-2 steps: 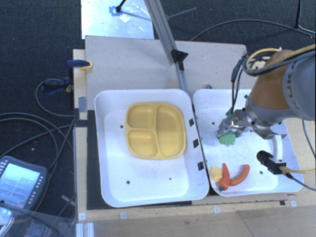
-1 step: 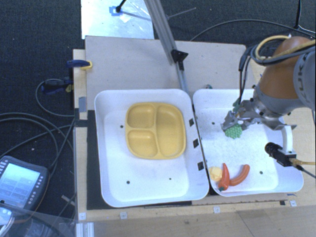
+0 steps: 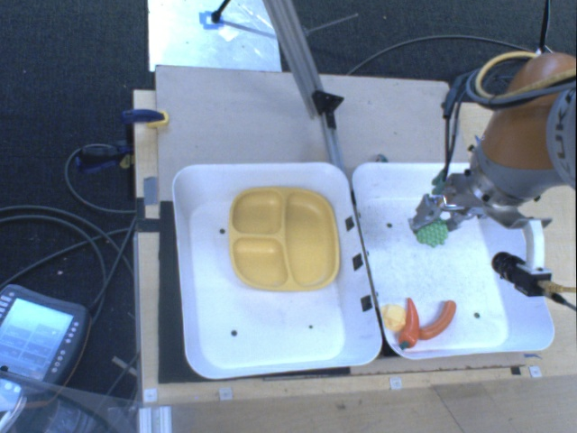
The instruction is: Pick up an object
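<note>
Dark carpet floor [image 3: 72, 61], cables at nine o'clock. Pale bench [image 3: 234, 115] bearing two white bins. Left bin [image 3: 207, 332]: one yellow divided plate [image 3: 284, 239]. Right bin [image 3: 532, 332]: my arm [image 3: 527, 124] reaching in from three o'clock; my gripper [image 3: 435, 216] low over a green knobbly object [image 3: 433, 234], touching or just above; finger spread, I cannot tell. At six o'clock: orange sausage-shaped pieces [image 3: 437, 318], small yellow item [image 3: 393, 316].
</note>
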You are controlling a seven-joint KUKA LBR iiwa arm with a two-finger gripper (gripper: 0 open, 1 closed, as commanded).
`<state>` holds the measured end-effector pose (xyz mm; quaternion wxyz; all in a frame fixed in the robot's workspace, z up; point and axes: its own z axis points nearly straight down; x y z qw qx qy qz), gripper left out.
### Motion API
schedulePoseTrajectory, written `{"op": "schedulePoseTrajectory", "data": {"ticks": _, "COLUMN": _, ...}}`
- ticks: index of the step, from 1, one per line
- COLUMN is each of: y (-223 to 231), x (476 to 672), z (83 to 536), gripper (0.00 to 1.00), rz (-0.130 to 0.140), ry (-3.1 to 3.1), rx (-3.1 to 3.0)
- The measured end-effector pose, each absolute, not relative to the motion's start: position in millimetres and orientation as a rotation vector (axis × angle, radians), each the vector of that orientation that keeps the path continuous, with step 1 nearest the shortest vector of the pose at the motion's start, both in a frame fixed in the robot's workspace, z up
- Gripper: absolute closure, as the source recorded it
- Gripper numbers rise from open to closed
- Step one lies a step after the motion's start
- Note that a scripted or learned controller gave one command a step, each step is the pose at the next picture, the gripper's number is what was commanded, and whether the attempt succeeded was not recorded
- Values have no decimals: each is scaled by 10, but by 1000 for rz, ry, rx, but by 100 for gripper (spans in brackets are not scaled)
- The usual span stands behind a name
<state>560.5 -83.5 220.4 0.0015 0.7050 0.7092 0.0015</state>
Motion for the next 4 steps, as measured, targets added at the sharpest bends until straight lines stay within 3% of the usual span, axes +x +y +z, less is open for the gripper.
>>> {"op": "schedulePoseTrajectory", "data": {"ticks": 4, "y": 942, "x": 6652, "z": 2431, "gripper": 100, "rz": 6, "ry": 2231, "rx": 2209}}
